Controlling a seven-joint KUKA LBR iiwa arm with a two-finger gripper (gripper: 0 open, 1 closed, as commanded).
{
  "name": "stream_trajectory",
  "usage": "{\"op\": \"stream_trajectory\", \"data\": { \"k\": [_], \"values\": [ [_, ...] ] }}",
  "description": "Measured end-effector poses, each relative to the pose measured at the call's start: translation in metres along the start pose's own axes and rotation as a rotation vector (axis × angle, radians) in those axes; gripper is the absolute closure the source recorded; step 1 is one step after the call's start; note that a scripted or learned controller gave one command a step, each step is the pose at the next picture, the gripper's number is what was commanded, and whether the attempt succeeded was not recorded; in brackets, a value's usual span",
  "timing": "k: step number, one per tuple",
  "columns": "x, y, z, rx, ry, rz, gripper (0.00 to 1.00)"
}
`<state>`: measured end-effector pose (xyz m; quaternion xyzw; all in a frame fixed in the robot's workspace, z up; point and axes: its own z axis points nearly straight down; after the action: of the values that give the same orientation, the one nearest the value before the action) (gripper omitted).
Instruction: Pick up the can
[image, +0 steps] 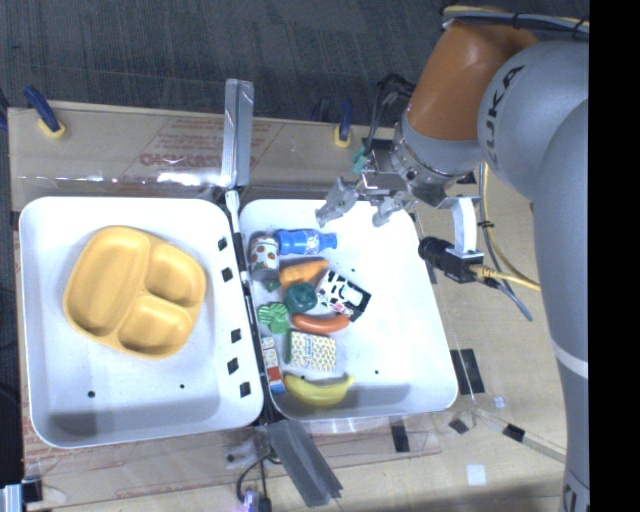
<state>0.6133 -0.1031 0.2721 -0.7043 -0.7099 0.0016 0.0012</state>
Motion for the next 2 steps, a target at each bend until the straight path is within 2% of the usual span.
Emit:
{"op": "stream_trajectory", "data": {
  "k": [1,2],
  "values": [
    [0.066,-0.066,0.082,0.003,0.001,0.340,0.00],
    [-0.029,-0.040,0.068,-0.001,0.001,0.258,0.00]
  ]
}}
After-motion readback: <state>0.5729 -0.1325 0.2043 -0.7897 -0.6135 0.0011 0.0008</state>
